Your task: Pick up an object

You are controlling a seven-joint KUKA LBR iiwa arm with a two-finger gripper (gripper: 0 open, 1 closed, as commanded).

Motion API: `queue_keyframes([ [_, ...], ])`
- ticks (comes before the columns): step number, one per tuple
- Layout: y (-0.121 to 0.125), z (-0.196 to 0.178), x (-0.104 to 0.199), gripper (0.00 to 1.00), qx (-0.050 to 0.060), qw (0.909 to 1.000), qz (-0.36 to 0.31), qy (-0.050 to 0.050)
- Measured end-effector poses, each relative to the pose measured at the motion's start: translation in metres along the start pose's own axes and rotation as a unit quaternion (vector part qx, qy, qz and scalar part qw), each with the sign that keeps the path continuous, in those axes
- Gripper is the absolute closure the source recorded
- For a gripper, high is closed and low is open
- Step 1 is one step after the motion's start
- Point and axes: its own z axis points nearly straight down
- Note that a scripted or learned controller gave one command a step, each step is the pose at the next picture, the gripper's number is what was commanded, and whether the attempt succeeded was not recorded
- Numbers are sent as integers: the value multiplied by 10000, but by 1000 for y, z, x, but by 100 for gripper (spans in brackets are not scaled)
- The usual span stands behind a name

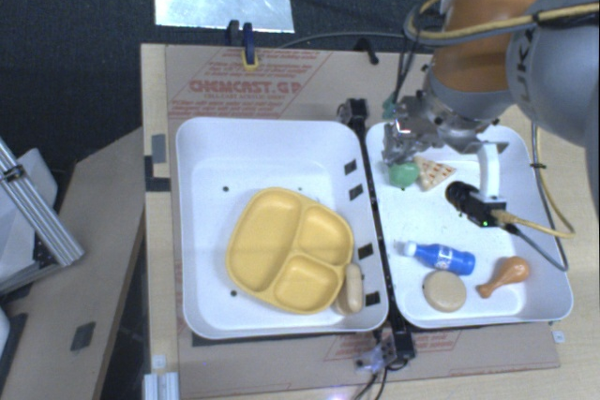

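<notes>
Upper right of the frame, the gripper [405,148] crowds the right bin [553,281] rim over a green object [404,173]; finger state cannot be told.

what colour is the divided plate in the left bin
Yellow. The divided plate shows plainly in the camera view, in the left bin.
</notes>
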Motion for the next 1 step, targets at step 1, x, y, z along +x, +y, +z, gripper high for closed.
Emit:
queue_keyframes([
  [1,-13,3,57,100,1,10000,-10,4],
])
